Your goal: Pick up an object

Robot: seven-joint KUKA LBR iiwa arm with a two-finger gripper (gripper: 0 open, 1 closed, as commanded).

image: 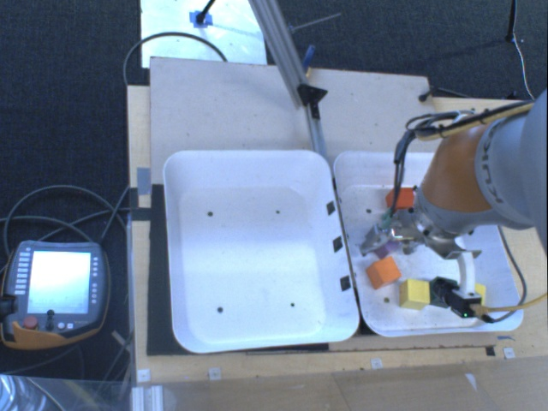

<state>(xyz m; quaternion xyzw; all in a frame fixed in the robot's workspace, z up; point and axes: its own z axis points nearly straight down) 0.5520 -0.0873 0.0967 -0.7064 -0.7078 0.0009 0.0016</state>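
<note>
We see the end effector (pixel 387 236) low in the right bin (pixel 505 319), and we cannot tell what it is doing with its grip. A small purple thing (pixel 383 249) sits right at its tip, but we cannot say it is held. So we think the pick is not done yet. The lift is what is left.

Going left to right: a screen box (pixel 54 292) with grey wires lies on the dark floor (pixel 68 101). Next is the left bin (pixel 184 174), white. Then comes the right bin. In it we see an orange block (pixel 384 271) just below the tip, a yellow block (pixel 414 294) near it, and a red-orange block (pixel 400 199) higher up.

Both bins rest side by side on a pale surface (pixel 231 101). A grey pole (pixel 278 37) slants down to it from the top. Around it the room has dark carpet.
</note>
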